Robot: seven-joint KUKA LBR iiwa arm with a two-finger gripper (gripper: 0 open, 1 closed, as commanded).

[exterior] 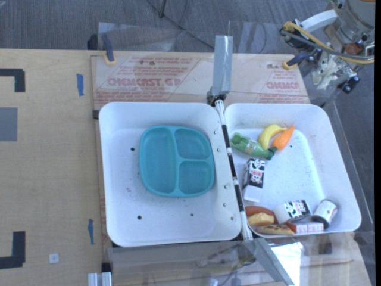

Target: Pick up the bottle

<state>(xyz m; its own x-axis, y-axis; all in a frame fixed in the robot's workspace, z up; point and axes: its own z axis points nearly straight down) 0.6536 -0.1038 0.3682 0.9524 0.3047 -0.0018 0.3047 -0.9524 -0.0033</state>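
Green, and lying on its side, the bottle (pixel 252 146) rests in the upper left part of the right bin (pixel 333 159), slanting from near the shared divider toward the banana (pixel 269 136), whose lower end it touches. An orange carrot (pixel 284 137) leans against the banana's right side. Just below the bottle stands a small black-and-white carton (pixel 255 174). Along the bin's near edge a cluster is hard to sort out: a hot-dog-like piece (pixel 262 217), a second cow-patterned carton (pixel 296 209), a small can (pixel 325 210) and something red and flat, partly overlapping one another. The left bin (pixel 119 219) holds a teal divided plate (pixel 177 160).

The arm sits at the upper right corner, cut off by the frame's edge, well apart from the bottle and beyond the bins' far rim. Its claw (pixel 335 73) is a tangle of white parts and yellow cable, too cluttered to tell how it is set; nothing can be seen in its grip. Wooden worktop (pixel 41 159) stretches left.
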